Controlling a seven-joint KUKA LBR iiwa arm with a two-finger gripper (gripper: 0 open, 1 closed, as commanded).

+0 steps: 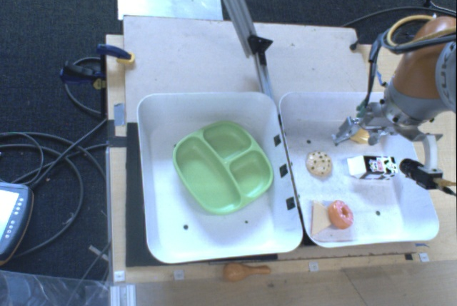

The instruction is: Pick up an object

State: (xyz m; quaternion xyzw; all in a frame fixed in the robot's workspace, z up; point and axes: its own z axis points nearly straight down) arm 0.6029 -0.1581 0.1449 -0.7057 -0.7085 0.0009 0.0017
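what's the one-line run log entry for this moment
arm: over right bin | gripper: low by yellowish item, grasp unclear | loose: cookie, donut, carton | left bin: green tray

Two bins [153, 155], one tray [223, 167], four items [319, 164].

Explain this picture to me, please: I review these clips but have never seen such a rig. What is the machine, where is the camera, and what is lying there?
One camera looks down at a slant on a bench with two white bins. The grey and orange arm reaching in from the right is a robot; its gripper is low in the right bin, with something yellowish right at it. I cannot tell whether it holds that. Also in this bin lie a cookie, a small carton, a donut and a tan wedge. The left bin holds a green tray with compartments.
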